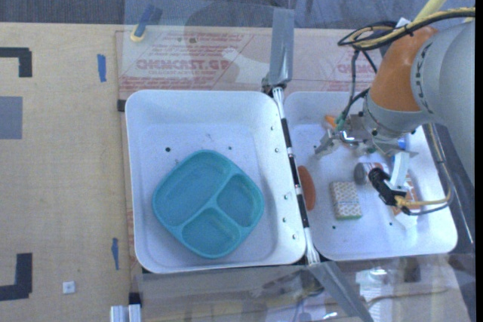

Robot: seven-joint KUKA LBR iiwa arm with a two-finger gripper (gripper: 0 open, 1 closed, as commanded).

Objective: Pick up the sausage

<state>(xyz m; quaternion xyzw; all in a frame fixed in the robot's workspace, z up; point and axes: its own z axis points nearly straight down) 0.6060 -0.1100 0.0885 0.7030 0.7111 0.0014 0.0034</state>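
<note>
— Against the left wall of the right bin (423,241), what is recorded?

— One sausage (306,187), reddish-brown, lying lengthwise along that wall, just beside the divider between the two bins. It rests on the bin floor, free of any grip.

— Nearest neighbour?

— A small speckled sponge (346,200) (greenish top, pale sides), just to the right of the sausage and apart from it. Further right, a dark rounded object (360,172), too small to identify.

— Position of the gripper?

— The gripper (343,139) hangs over the upper middle of the right bin, near the sausage but not touching it, above and to its right. Metal finger parts point toward the left; whether they stand apart or together, I cannot tell from this angle. Nothing is seen between them.

— And the arm?

— The arm (430,56) enters from the right, its orange band (396,75) directly above the wrist, with black and yellow cables (377,32) looped around it.

— Left bin (143,162)?

— It carries a teal divided tray (209,203) with three compartments, set at a slant in the lower middle. The tray is well apart from the sausage, with the bin walls between them.
</note>
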